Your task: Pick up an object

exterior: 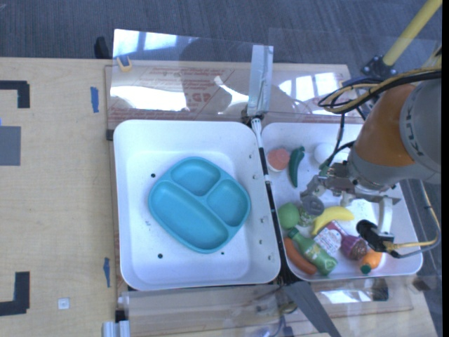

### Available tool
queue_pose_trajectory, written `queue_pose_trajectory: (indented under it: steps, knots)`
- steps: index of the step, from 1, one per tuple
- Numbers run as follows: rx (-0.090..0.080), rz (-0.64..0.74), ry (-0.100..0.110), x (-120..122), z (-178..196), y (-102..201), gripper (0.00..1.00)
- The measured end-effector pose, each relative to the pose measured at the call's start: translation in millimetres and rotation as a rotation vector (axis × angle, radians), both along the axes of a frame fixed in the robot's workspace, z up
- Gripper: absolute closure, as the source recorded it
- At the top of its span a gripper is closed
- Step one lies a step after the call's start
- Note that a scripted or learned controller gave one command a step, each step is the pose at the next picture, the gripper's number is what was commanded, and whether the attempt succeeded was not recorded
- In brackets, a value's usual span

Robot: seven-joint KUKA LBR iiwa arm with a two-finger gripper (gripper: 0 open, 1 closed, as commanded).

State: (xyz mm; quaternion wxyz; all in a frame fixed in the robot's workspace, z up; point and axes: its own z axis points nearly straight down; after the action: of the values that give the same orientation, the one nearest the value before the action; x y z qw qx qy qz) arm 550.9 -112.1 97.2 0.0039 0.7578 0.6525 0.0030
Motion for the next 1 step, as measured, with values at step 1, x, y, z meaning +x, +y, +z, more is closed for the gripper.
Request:
queue_pose_trajectory:
  steps: [1]
  knots:
    - [0.000,0.067,0.001,-68.9,-9.8,-1.8,0.00]
